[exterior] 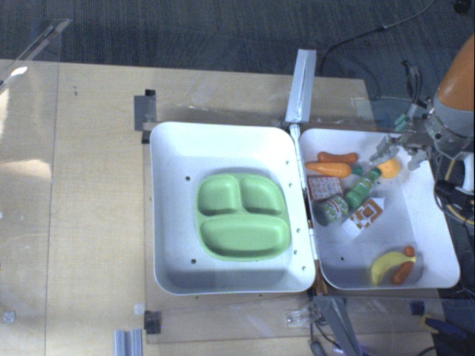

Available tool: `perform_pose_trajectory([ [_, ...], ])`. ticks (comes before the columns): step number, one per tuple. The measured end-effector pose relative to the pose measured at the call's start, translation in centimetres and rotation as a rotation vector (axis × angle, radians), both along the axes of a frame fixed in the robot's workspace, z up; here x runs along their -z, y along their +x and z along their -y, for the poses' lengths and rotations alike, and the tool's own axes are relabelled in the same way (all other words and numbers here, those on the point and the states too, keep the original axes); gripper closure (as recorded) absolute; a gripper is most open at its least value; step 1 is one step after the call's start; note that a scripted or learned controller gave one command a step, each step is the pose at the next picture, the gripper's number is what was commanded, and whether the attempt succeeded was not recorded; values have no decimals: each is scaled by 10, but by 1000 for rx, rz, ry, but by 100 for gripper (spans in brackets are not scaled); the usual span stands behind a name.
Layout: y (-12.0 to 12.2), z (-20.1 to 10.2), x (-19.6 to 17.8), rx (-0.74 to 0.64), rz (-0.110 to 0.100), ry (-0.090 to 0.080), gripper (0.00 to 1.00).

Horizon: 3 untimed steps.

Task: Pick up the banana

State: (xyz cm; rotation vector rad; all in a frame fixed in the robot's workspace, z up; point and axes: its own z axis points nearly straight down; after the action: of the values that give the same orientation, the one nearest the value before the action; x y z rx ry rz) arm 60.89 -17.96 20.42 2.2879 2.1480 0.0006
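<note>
Two shallow white bins sat side by side on the wooden surface (89,199). Taking the right bin (430,228) as the landmark, the left bin (171,199) lay just beside it, touching along the shared edge, and carried a green divided tray (243,215) near its middle. The grey arm with its orange band (459,87) came over the right bin's far right corner, and the end effector (401,148) hung over that bin's far side, close to a small yellow-orange piece (389,169); whether its fingers were apart or together could not be told. Along the right bin's far wall lay an orange carrot-like piece (329,169) and a red-orange sausage shape (338,156). Toward its middle sat a green bottle (361,189), a dark green can (331,209) and a small brown-and-white packet (367,213). The banana (387,265) lay at the right bin's near side, well apart from the end effector, with a small red piece (403,272) touching it.
</note>
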Motion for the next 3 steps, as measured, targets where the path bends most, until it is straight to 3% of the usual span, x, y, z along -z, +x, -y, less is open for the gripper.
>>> perform_pose_trajectory([
  [1, -49, -33, 97, -93, 0, 2, 0],
  [2, -115, -71, 113, -80, 19, -3, 0],
  [3, -113, -70, 103, -80, 25, -6, 100],
])
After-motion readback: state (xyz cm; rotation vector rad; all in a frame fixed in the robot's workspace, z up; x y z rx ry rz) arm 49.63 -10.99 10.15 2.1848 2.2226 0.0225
